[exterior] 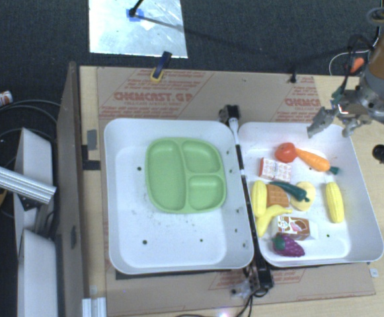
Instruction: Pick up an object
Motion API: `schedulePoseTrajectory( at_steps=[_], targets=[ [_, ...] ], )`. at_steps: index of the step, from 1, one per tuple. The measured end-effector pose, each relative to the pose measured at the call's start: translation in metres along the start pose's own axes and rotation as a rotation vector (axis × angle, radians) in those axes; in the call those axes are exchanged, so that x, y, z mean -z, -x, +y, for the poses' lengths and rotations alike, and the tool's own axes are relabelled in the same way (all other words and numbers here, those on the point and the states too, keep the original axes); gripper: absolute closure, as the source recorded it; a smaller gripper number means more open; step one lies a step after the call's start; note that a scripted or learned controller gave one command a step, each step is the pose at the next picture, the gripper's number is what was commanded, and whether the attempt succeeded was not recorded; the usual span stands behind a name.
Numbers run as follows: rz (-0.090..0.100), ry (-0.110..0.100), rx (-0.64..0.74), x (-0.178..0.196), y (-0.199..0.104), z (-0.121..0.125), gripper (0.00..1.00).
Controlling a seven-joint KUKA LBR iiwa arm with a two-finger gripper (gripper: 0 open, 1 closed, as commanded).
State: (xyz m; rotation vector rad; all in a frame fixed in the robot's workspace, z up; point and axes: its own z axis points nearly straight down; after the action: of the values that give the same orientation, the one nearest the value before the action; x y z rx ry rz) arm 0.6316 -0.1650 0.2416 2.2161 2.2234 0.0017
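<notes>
Two white bins are sitting side by side on the table. Left bin is holding a green divided plate at centre frame. Right bin is carrying the pick candidates: a tomato touching a carrot, a small carton, two bananas, corn and grapes. End effector is hovering at upper right, above the right bin's far rim, fingers spread apart and gripping nothing.
</notes>
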Motion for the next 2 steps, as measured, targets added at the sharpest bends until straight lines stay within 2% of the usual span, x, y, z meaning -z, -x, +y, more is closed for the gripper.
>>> schedulePoseTrajectory(
  at_steps=[1,2],
  targets=[
    [0.004,-0.006,0.005,-0.079,-0.053,0.000,0.00],
    [0.000,-0.004,0.002,-0.162,-0.035,0.027,0.00]
  ],
)
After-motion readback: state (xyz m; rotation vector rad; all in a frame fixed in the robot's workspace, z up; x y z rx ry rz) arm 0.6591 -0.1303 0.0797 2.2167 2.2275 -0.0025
